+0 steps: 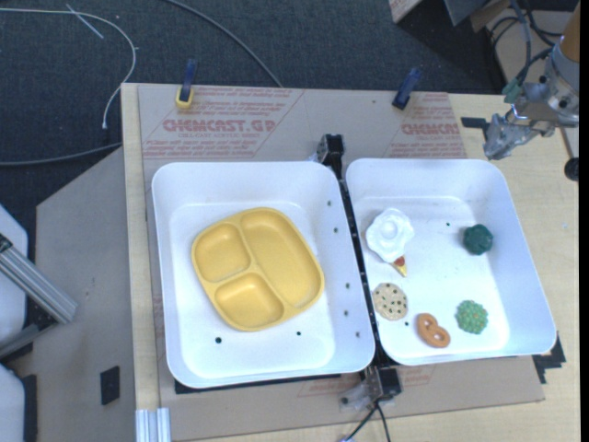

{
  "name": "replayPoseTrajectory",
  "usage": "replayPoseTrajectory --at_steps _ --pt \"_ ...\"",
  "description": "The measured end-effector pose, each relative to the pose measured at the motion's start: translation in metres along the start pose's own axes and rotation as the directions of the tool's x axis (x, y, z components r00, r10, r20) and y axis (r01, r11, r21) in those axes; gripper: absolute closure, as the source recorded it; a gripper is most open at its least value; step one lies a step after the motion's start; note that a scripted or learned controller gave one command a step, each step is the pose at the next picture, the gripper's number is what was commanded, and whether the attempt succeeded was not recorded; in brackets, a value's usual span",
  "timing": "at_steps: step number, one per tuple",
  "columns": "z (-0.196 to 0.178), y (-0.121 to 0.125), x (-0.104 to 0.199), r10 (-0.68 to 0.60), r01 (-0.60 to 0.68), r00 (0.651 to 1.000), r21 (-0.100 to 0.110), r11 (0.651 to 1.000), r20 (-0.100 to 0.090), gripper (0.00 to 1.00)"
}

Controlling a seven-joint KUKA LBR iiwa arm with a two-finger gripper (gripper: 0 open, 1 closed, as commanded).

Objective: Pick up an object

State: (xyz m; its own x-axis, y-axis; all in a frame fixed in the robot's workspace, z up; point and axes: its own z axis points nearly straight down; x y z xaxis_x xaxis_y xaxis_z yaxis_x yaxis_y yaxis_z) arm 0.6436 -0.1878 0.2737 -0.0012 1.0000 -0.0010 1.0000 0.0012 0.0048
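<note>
1. Where cardboard (230,122) is showing beyond the bins, red print is reading "CHEMCAST".
2. Left bin (175,247) is holding a yellow divided plate (257,267).
3. Right bin (515,228) is holding a cookie (390,300), pretzel (433,331), two green pieces (478,238) and a white piece (389,232).
4. Gripper (502,141) is hovering beyond the right bin's far right corner.

Left bin (175,247): smooth white plastic, faint sheen. Right bin (515,238): same. Divided tray (258,267): yellow plastic, smooth, satin. Bench (304,118): matt cardboard sheet, red print. Pretzel (432,330): glossy brown. Green balls (472,317): rough, bumpy. Floor (276,17): dark carpet, matt.
</note>
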Motion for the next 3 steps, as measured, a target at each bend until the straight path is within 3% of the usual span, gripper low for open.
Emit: replayPoseTrajectory --at_steps 3 --pt "0.007 -0.002 0.16 -0.004 0.004 1.0 0.006 1.0 -0.003 1.0"
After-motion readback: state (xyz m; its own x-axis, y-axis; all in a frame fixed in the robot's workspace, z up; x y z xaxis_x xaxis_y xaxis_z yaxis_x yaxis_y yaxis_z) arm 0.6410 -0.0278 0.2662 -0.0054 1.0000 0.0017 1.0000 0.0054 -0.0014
